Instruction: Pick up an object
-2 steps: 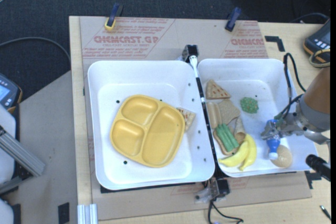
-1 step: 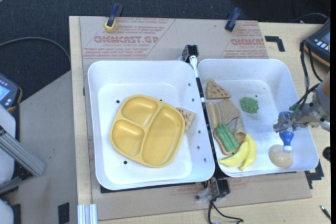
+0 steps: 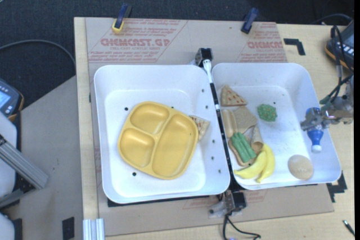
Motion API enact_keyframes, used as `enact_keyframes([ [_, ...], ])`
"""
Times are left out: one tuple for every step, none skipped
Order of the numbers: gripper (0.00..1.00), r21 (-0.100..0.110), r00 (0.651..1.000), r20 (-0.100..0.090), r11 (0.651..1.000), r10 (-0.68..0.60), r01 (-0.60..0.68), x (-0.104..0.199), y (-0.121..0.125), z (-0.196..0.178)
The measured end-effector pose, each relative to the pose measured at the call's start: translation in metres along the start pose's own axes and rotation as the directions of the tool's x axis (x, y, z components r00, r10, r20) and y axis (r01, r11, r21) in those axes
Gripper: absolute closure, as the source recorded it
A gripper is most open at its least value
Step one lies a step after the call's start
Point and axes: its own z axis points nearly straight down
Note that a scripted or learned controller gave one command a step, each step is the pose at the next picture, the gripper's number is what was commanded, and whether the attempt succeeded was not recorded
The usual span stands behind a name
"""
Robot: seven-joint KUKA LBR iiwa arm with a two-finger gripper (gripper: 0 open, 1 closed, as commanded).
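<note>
Cardboard-topped bench (image 3: pixel 169 36) under two white bins, your gripper (image 3: pixel 316 131) at the right bin's (image 3: pixel 292 78) right edge, seemingly touching a small blue-and-white object (image 3: pixel 316 139), finger state unclear, banana (image 3: pixel 260 166) well to its left.

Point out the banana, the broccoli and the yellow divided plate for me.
banana (image 3: pixel 260 166): camera view, middle of its curve.
broccoli (image 3: pixel 267 112): camera view, centre of the green head.
yellow divided plate (image 3: pixel 134 115): camera view, upper-left rim.

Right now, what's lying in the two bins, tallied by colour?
Yellow: 2, divided plate, banana
Green: 2, broccoli, green pod piece
Tan: 5, sandwich wedge, flat piece, round bun, slice by the plate, piece under the pod
Total: 9
</note>
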Motion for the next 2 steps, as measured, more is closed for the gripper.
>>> enact_keyframes([
  [1.00,-0.001,1.000,0.000,1.000,0.001,-0.001,-0.001,0.001,-0.023],
  [1.00,0.000,1.000,-0.002,1.000,-0.005,0.005,0.043,0.033,-0.030],
])
